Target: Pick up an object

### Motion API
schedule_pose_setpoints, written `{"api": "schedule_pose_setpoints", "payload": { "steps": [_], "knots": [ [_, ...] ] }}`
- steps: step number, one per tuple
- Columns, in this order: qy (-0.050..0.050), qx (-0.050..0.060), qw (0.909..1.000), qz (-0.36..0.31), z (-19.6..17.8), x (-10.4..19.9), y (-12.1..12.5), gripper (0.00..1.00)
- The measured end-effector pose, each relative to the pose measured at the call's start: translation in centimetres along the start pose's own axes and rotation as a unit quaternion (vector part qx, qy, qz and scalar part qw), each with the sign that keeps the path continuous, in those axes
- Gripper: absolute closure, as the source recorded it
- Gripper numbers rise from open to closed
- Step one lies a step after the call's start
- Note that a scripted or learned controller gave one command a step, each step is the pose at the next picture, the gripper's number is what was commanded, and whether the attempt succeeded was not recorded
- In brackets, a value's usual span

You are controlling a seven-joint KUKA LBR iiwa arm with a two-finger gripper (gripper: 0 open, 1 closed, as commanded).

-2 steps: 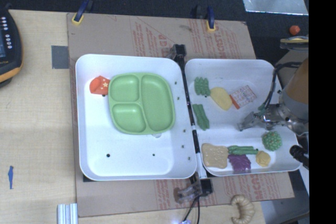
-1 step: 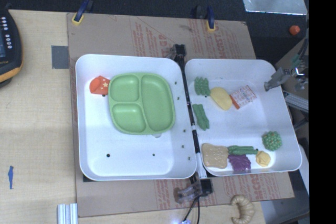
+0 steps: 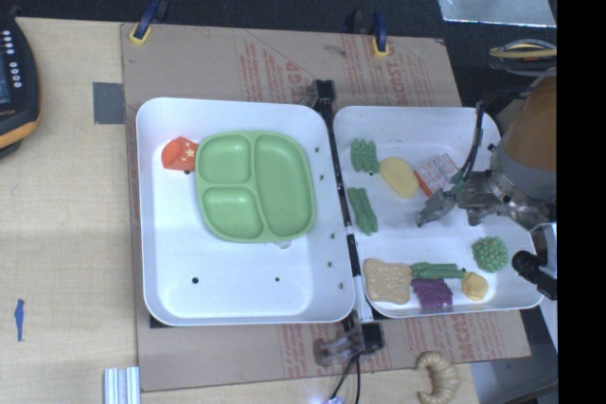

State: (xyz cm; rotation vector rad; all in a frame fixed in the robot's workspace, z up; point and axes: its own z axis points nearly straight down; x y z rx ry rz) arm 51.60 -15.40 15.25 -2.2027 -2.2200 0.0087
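Gripper (image 3: 437, 209) low over the right bin (image 3: 398, 116), centre-right of frame; whether its fingers are spread or pressed together cannot be told, and nothing is seen between them.
Candidate objects crowd it: yellow piece (image 3: 399, 177) and red-and-white packet (image 3: 436, 168) just upper left, green ball (image 3: 490, 253) lower right. Risk, in my judgement: a descent lands between items or nudges the packet aside. Packet print and cardboard lettering are illegible.

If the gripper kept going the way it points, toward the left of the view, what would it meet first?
Probably the yellow piece, just up-left of the gripper; depth is unclear, so it might pass over it.
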Motion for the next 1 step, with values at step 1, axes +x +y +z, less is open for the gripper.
{"api": "schedule_pose_setpoints", "payload": {
  "steps": [1],
  "knots": [
    [-0.005,-0.008,0.9999,0.006,-7.39,-6.13,-4.34,0.0]
  ]
}}
